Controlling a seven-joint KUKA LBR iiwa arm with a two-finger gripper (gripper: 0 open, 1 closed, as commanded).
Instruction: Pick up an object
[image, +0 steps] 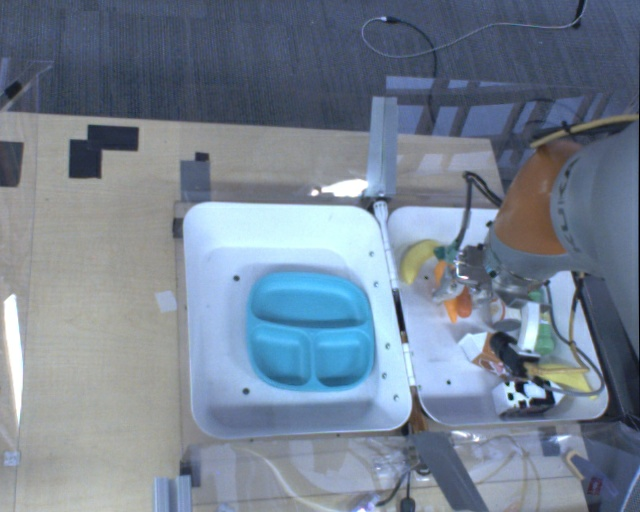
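The counter (90, 300) of pale wood carries two smooth white bins, and the arm (560, 215) reaches low into the right bin (430, 390), seemingly to pick from its clutter. Well left of the gripper (462, 283) the left bin (215, 400) holds a glossy blue divided tray (310, 330). A curved yellow banana (418, 260) lies just left, an orange piece (456, 307) just below; whether the gripper grasps anything I cannot tell.

Bright even overhead light; glare on left bin (345, 187) rear rim; soft shadows; slightly soft focus.
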